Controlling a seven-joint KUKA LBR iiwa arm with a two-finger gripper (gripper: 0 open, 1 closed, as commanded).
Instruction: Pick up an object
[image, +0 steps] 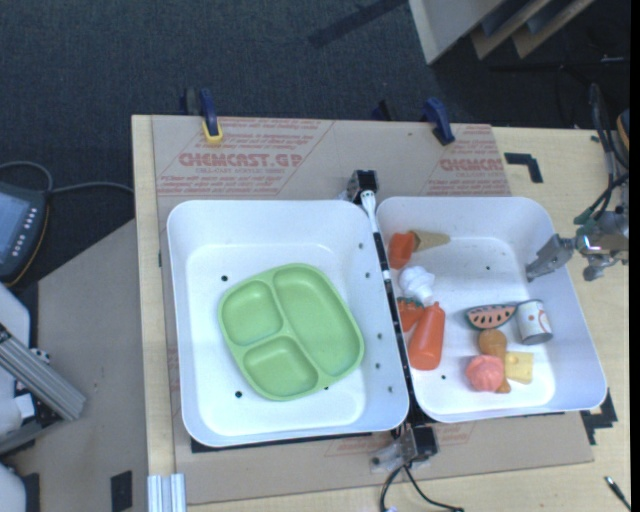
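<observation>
dark carpet around a cardboard-topped bench (300, 150), two shallow white bins side by side on it. left bin (190, 240) has a green divided plate (290, 330) lying flat in the middle. right bin (560, 370) carries the loose items: orange bottle (427, 338) with a white cap along the left wall, a carrot-like piece (402, 248) and a cone (433, 239) near the top left, watermelon slice (491, 317), small can (533, 322) on its side just beside it, pink ball (486, 374) touching a yellow block (519, 367) at the bottom. gripper (548, 257) sits over the right bin's upper right rim, apart from all items — nothing seen between its fingers, opening can't be judged.
</observation>
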